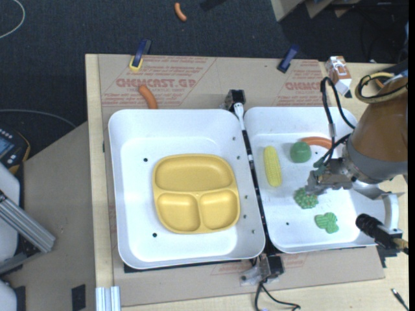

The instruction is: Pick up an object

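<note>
The right bin (pixel 285 235) holds a yellow corn cob (pixel 272 166), a round green piece (pixel 299 151), an orange carrot (pixel 316 141), a dark green broccoli (pixel 306 199) and a lighter green leafy piece (pixel 328 222). My gripper (pixel 319 181) reaches in from the right and hangs low over the bin, just above and to the right of the broccoli. Its tips sit close to the broccoli's top, and I cannot make out whether they touch it.
The left bin (pixel 130 193) holds a yellow three-compartment plate (pixel 194 193). An orange sausage-shaped piece (pixel 148 96) lies on the board behind the left bin. Clamps (pixel 137 56) hold the board's far edge. Black cables (pixel 332 109) trail along the arm.
</note>
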`<action>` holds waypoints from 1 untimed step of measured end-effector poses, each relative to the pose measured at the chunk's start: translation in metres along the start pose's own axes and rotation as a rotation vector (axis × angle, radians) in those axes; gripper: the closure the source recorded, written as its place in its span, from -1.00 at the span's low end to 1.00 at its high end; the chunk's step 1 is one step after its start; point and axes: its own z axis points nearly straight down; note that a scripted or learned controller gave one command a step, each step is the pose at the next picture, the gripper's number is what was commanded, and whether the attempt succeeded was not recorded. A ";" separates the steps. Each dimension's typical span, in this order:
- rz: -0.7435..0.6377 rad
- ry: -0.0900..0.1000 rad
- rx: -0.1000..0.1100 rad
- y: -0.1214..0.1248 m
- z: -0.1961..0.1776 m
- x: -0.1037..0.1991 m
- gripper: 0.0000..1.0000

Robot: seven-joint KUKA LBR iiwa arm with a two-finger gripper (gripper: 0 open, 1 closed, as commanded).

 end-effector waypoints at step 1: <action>0.000 0.000 -0.001 0.005 -0.064 0.000 1.00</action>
